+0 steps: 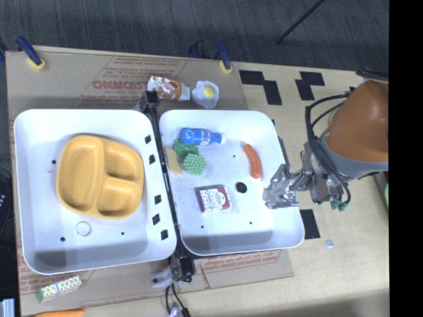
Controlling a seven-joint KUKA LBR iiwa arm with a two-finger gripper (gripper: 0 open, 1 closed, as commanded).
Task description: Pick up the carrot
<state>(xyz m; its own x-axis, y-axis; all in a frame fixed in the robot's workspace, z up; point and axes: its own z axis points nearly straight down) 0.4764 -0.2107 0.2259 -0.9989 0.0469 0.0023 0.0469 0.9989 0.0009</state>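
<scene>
The carrot is a small orange stick lying nearly lengthwise in the right half of the right bin, free of the other items. My gripper hovers over that bin's right rim, just right of and below the carrot and not touching it. It is open, with nothing between its fingers. The grey arm with its orange band reaches in from the right.
The right bin also holds a blue bottle, a green knobbly item next to a yellow piece, a maroon packet and a small black disc. A yellow divided plate lies in the left bin.
</scene>
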